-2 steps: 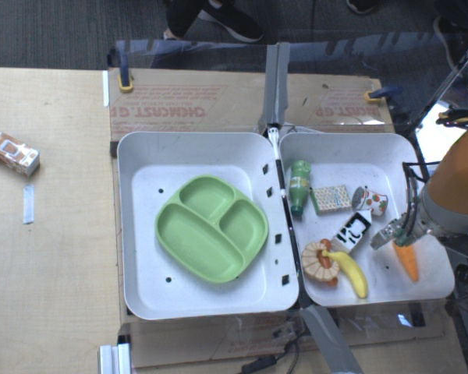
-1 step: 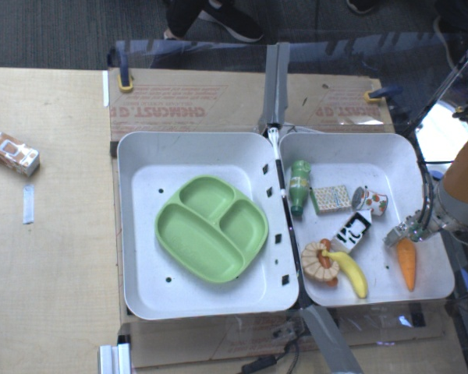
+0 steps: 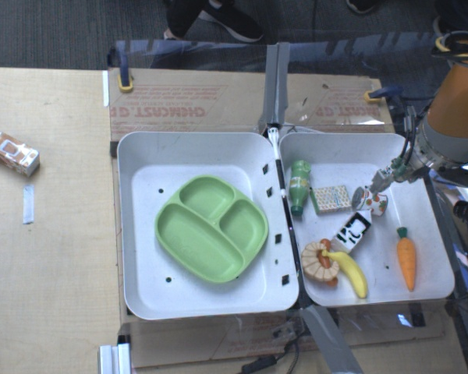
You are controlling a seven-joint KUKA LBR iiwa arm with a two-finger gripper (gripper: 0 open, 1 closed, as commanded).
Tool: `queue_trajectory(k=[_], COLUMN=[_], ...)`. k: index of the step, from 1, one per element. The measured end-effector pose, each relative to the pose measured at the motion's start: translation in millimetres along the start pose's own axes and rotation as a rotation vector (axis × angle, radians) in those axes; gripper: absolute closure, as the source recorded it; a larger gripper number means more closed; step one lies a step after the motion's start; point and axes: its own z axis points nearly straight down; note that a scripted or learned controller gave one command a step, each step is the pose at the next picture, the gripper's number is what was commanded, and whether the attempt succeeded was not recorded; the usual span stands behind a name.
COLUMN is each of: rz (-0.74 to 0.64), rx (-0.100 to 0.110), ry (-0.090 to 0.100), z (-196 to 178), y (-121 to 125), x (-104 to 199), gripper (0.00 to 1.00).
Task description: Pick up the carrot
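The orange carrot [image 3: 406, 262] with a green top lies lengthwise near the right wall of the right bin [image 3: 441, 287], pointing toward the front. My gripper [image 3: 381, 181] hangs over the middle of that bin, up and to the left of the carrot and well apart from it. It is just above a small white and red item [image 3: 372, 202]. Nothing is visibly held.
The right bin also holds a green bottle [image 3: 299, 185], a speckled packet [image 3: 330, 199], a black and white package [image 3: 353, 231], a banana [image 3: 352, 272] and a round pastry [image 3: 320, 262]. A green divided plate [image 3: 211, 228] lies in the left bin [image 3: 132, 209]. A small carton [image 3: 14, 154] sits on the bench at far left.
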Motion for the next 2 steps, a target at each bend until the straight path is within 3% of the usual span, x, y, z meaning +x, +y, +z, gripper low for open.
queue_trajectory(k=[1,2], rz=[0.0,-0.06], rx=[0.0,-0.016], ry=[0.0,-0.007], z=[0,62], y=[0,-61], x=[0,4], gripper=[0.0,0.0])
